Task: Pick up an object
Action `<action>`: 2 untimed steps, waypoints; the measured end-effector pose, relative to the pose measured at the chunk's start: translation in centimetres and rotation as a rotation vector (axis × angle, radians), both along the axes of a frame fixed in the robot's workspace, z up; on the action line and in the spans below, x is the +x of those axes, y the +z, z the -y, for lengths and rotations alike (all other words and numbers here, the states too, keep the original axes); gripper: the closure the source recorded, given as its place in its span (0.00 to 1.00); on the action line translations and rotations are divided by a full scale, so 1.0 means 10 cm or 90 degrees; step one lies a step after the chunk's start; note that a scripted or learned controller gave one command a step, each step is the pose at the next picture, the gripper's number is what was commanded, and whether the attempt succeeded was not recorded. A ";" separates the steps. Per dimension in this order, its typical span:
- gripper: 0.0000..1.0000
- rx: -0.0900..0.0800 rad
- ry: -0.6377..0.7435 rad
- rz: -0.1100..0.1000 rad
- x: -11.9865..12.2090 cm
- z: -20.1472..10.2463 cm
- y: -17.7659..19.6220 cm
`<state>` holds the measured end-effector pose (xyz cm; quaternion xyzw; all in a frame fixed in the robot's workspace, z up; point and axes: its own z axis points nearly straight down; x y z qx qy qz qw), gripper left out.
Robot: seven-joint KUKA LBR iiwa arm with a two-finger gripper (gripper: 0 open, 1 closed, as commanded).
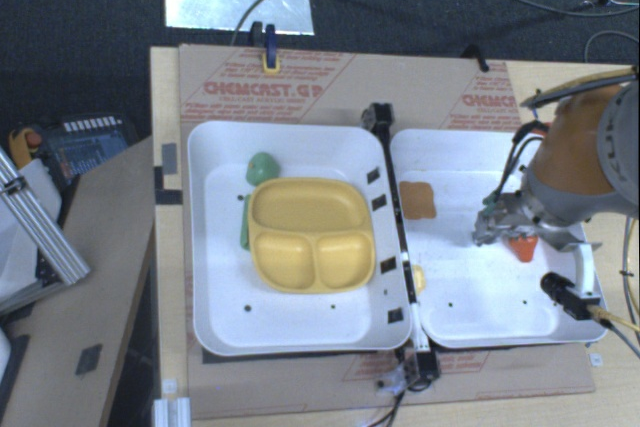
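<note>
My gripper (497,227) reaches down into the right bin (470,315) from the right, under the orange band of the arm. A small orange-red object (523,247) lies right beside its tip, partly hidden by the wrist. A brown flat piece (417,200) lies at the right bin's left side, apart from the gripper. A small yellow object (417,279) sits by the divider between the bins. The left bin (215,305) holds a yellow divided tray (310,233) with a green object (262,169) poking out behind it.
A black clamp bar (388,205) runs between the two bins. A black fitting (565,295) with a cable hangs near the right bin's front right corner. Cardboard lies under both bins.
</note>
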<state>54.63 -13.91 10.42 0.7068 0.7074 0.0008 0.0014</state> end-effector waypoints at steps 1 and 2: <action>1.00 0.000 0.003 0.002 0.08 -0.07 0.49; 1.00 -0.001 0.002 0.003 0.05 -0.01 1.10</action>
